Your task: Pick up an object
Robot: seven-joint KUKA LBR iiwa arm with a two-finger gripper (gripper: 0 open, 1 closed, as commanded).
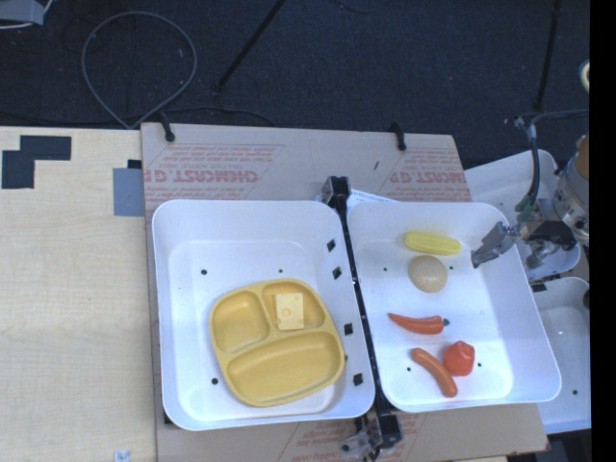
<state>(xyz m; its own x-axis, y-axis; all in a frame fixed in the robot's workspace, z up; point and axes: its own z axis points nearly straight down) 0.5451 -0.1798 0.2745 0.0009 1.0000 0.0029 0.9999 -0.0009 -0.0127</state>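
Two white bins stand side by side on the table. In the left bin (183, 248) a yellow plate (279, 369) with three compartments lies near the front edge, turned a little. A small yellow block (289, 311) sits in the plate's upper right compartment.

The right bin (510, 325) holds five things. A yellow corn cob (432, 243) lies near the back edge. Just in front of it, and perhaps touching it, is a pale round ball (427, 274). Further toward the front lies an orange carrot (417, 323) with a dark tip that points right. Near the front edge is an orange sausage (434, 372), lying at a slant, and a red pepper (460, 357) rests just beside it on its right, touching it.

The hand (502, 242) is over the back right part of the right bin, close to the right wall. Its grey finger (491, 244) points left toward the corn cob but stays apart from it. Nothing is between the fingers; whether they are spread or closed I cannot tell from here.
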